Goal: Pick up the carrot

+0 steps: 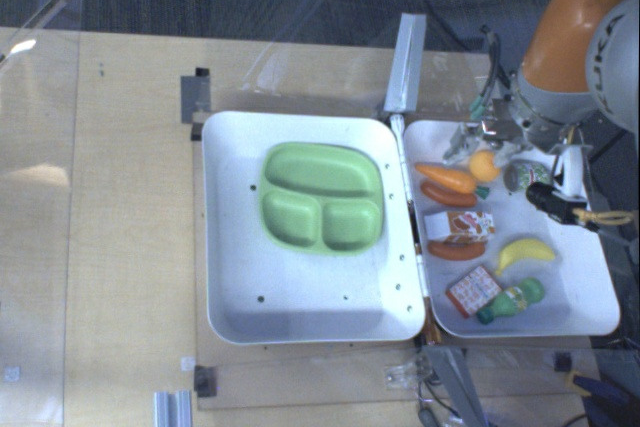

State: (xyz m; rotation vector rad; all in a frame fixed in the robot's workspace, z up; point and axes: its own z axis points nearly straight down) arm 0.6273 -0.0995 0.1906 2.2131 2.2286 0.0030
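Arm (590, 35) cut off at right edge.

Grey arm reaching from right, tool (487, 137) lowered, wrist bent

The orange carrot (447, 178) lies flat, slightly slanted, near the upper left corner of the right bin (600, 310).

Single fixed camera — high above bench (120, 215), slanted down.
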